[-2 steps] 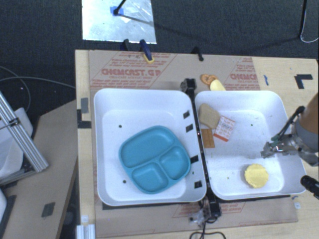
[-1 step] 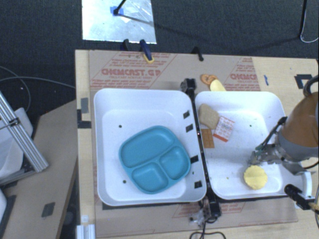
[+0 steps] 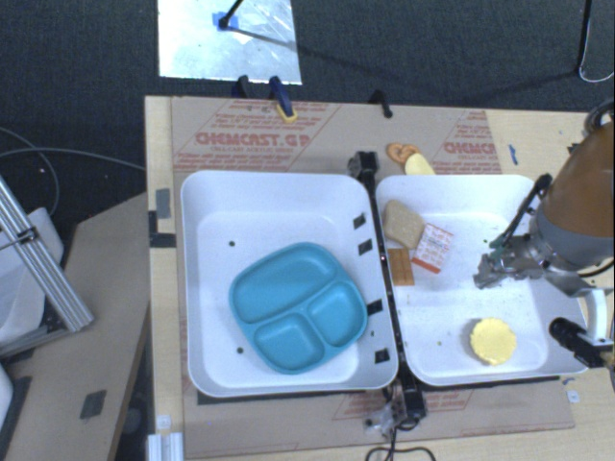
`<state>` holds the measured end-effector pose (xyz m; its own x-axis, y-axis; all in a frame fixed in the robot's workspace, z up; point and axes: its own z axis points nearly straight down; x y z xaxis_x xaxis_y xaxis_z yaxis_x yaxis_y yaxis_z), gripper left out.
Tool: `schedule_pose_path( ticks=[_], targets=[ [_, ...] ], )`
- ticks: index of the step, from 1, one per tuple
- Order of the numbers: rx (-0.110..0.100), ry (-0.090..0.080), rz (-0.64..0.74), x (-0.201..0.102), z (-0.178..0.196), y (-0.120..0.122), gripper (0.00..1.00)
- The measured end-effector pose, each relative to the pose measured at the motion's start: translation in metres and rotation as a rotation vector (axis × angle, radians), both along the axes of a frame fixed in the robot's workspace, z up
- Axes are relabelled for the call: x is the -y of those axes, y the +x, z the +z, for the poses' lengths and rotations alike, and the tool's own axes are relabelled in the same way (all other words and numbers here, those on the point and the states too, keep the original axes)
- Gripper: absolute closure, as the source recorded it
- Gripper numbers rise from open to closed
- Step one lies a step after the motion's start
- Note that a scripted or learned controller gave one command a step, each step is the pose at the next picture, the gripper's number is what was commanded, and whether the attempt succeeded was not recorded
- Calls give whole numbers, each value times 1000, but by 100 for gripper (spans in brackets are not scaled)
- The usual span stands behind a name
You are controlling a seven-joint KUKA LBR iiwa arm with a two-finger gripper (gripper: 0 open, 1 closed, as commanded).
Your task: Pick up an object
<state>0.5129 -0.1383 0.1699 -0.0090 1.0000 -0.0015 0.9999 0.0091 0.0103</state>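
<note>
The claw [image 3: 490, 269] was seen low over the right bin [image 3: 452, 188], about midway across its floor, with nothing visible between its tips; whether it was spread or closed could not be told, as the metal parts were blurred together. The candidate objects were lying apart from it: a yellow round piece [image 3: 493, 341] nearer and slightly right, a small red-and-white packet [image 3: 433, 248] to the left, and beside that a tan bread-like piece [image 3: 404, 226] with a brown strip [image 3: 401, 267] at the bin's left wall. A blue divided tray [image 3: 299, 305] was resting in the left bin [image 3: 279, 188]. A descent from this spot would probably have closed on bare floor, since no object was placed beneath the claw. The thin packet might also have been pushed flat and slid away rather than gripped.
</note>
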Motion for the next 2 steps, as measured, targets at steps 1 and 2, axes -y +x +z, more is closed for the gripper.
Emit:
schedule_pose_path(
  ticks=[1,2],
  targets=[
    [-12,4,-3,-53,-56,-27,100],
    [-11,2,-7,-49,-67,-27,100]
  ],
)
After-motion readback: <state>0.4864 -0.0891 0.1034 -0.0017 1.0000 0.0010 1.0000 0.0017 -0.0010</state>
